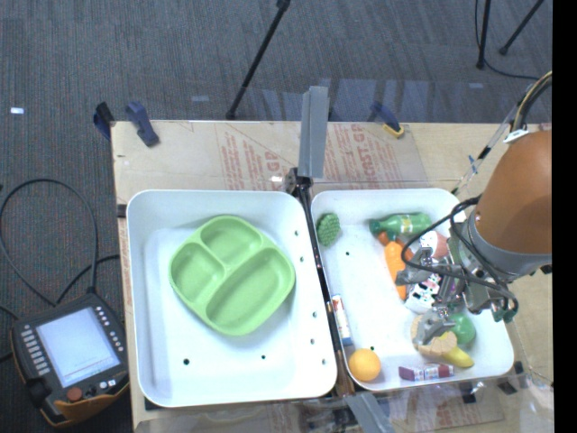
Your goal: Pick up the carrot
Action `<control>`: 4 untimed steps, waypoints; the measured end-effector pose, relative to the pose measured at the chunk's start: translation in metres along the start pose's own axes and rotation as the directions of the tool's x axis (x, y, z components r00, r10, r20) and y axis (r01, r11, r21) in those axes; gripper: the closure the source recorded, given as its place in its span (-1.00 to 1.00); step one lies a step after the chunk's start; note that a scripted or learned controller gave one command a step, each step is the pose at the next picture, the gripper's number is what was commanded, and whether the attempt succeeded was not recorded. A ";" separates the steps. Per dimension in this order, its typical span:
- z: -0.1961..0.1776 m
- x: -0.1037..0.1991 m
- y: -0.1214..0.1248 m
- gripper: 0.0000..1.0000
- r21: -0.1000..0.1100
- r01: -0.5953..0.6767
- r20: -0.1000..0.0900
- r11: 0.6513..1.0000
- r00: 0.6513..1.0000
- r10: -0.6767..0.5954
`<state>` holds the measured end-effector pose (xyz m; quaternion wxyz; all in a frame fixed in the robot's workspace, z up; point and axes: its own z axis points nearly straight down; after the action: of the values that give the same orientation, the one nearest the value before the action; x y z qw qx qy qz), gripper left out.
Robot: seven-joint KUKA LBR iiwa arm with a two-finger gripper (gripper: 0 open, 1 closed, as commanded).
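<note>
On my screen the bench (pixel 225 152) carries two white bins side by side. Left bin (pixel 153 368): one green divided plate (pixel 233 274), lying flat near the middle. Right bin (pixel 361 269): a green brush-like item (pixel 328 229) at its upper left corner; a green bottle (pixel 403 224) lying along the far wall; the carrot (pixel 395 267) just below that bottle, lying on the bin floor, partly covered by the arm's cabling; a slim marker-like tube (pixel 340 319) along the left wall; an orange ball (pixel 364 365) at the near wall; a small box (pixel 425 372) to its right. The arm (pixel 518 201) enters from the right, and its tool (pixel 440 325) hangs low over a yellow and green cluster (pixel 455 345) in the near right corner, apart from the carrot. I cannot tell the tool's opening from here.
</note>
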<state>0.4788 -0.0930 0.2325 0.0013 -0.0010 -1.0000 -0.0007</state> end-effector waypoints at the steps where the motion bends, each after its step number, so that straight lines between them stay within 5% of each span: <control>1: 0.146 -0.031 -0.004 -1.00 0.000 -0.032 0.000 0.999 0.999 0.032; 2: 0.144 -0.117 -0.026 -1.00 0.000 -0.165 0.005 0.986 0.986 0.165; 3: 0.134 -0.118 -0.024 1.00 -0.001 -0.159 0.006 0.987 0.987 0.159; 4: -0.015 -0.090 -0.034 1.00 -0.001 -0.258 0.016 0.966 0.966 0.258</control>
<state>0.5684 -0.1268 0.2471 -0.0064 -0.1309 -0.9914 0.0002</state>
